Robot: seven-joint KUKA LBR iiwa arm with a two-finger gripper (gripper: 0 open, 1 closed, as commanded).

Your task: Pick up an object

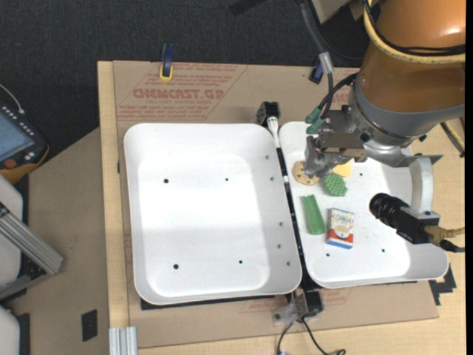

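My gripper (pixel 316 166) hangs low over the far left part of the right bin (pixel 369 268), its tips just above a tan wooden disc (pixel 302 174). Right beside it lie a green knobbly ball (pixel 336 186) and a yellow piece (pixel 343 171), partly hidden by the wrist. A flat green bar (pixel 313 214) lies nearer the front along the bin's left wall. A small white, orange and red box (pixel 341 227) sits to the right of the bar. Nothing shows between the tips.
The left bin (pixel 207 213) lies beside the right one, joined by a dark divider (pixel 288 198). Both rest on a cardboard sheet (pixel 181 87) held by a blue and yellow clamp (pixel 167 61). The arm's large orange and grey body looms over the right bin's far side.
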